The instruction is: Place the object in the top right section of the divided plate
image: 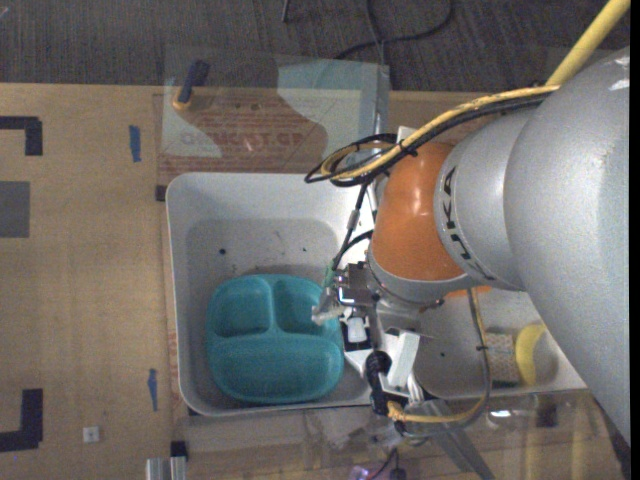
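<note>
Plywood tabletop (80, 298) with blue tape bits, dark carpet behind. Teal divided plate (272, 340) in the white bin (190, 218). Hand (335, 308) by its rim, can't tell its state.

I count two white bins: left bin (190, 268), right bin (560, 373). One teal divided plate (272, 340) in the left, three sections. One yellow object (530, 353) in the right. One arm (520, 198). Blue tape marks (135, 143) on the bench (80, 298): two.

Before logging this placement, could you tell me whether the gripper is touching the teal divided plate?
Cannot tell: in the camera view the gripper overlaps the plate rim.
</note>
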Available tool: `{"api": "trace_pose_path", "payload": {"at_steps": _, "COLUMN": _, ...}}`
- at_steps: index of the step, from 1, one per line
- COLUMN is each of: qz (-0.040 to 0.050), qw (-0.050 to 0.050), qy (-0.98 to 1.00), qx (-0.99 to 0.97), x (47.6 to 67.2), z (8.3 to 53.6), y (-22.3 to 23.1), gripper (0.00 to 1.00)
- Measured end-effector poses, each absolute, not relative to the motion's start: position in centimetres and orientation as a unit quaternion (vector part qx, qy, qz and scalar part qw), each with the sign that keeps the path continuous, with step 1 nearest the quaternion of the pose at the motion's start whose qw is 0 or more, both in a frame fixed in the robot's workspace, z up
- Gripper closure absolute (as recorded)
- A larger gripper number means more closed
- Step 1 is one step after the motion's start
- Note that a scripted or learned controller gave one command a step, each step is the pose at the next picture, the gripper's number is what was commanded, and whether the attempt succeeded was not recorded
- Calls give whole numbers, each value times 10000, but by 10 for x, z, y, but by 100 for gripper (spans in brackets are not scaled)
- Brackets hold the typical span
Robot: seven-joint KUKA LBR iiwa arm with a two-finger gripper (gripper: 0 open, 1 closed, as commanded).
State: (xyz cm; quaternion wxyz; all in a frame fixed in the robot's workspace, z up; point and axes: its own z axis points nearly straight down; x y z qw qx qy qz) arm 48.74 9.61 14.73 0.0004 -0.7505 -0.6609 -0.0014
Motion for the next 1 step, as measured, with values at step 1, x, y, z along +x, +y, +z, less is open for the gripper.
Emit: {"api": "trace_pose_path", "payload": {"at_steps": 1, "qz": -47, "qw": -125, "qy": -6178, "qx": -7862, "x": 487, "z": 96, "y": 143, "gripper": 0}}
